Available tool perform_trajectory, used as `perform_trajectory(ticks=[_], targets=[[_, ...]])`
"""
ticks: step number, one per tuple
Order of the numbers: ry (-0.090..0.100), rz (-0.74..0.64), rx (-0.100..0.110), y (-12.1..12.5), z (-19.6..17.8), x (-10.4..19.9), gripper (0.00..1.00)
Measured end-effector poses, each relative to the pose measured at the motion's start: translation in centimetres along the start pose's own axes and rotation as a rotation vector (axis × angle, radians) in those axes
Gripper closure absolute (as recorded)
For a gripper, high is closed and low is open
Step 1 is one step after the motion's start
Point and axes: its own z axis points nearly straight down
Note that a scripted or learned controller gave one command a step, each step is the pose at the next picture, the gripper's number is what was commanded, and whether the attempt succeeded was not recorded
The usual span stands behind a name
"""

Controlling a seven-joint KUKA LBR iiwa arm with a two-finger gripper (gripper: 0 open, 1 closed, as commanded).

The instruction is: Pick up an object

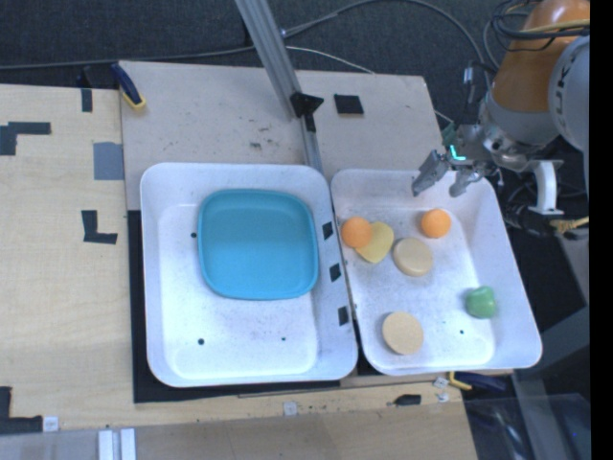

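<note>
My gripper (443,181) hangs over the far edge of the right bin (512,324), fingers spread open with nothing between them. Just below it lies a small orange ball (436,222). Further left sit a second orange ball (356,231) and a yellow piece (378,242) touching it. A tan round disc (413,256) lies mid-bin, another tan disc (402,333) near the front, and a green object (481,302) by the right wall.
The left bin (172,353) holds a blue square plate (258,242). A slanted metal pole (278,56) rises from between the bins at the back. Cables trail behind the arm at upper right.
</note>
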Motion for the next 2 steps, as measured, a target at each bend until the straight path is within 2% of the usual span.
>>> perform_trajectory(ticks=[1, 2], targets=[[0.0, 0.0, 0.0, 0.0, 0.0, 0.0, 0.0], [0.0, 0.0, 0.004, -0.4, 4.4, -0.3, 0.0]])
